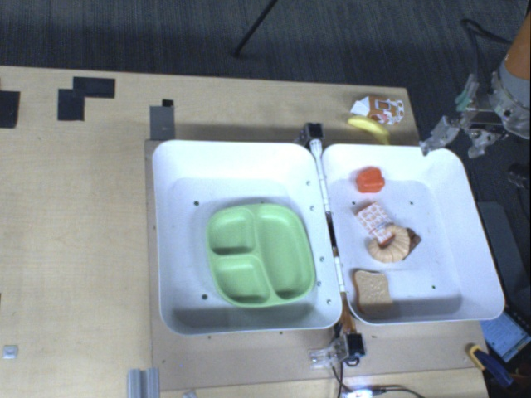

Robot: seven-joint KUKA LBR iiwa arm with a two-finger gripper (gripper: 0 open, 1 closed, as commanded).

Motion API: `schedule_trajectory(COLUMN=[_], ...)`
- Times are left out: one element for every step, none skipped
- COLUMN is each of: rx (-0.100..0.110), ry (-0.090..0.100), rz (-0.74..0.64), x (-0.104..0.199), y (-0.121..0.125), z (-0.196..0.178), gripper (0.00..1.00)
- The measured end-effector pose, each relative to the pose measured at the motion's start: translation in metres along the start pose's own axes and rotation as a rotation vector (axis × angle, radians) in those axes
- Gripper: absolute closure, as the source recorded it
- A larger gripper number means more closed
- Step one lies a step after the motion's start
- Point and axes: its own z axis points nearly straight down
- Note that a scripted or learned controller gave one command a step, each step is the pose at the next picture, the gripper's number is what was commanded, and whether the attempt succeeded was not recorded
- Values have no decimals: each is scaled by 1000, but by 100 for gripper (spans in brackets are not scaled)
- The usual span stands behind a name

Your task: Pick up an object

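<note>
The left bin holds a green divided plate, lying flat near its middle with three compartments and nothing in them. A ridge separates it from the right bin, where the pickable things lie. Near the top of that bin sits a small orange block. Below it lies a checked pink-and-white packet, and touching its lower edge is a tan pastry, possibly a croissant, though the view is too coarse to be sure. Near the bottom wall, apart from those, rests a slice of bread. Outside the bins, on the bench just above the right bin, lie a yellow banana and a small printed packet beside it.

At the far right the gripper hangs above the upper right corner of the right bin, well apart from every item. Nothing is between its fingers, and whether they are spread or closed cannot be told from here.

By my judgement the task has barely begun: no object is lifted, all lie at rest, and the approach, the descent and the grasp are all left to do.
</note>
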Motion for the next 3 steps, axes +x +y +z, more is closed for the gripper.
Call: schedule_trajectory(rx=[5,-1,-4], ry=[3,1,2], rz=[0,1,2], x=[-13,39,91], y=[19,-38,-125], z=[166,175,174], gripper=[0,0,0])
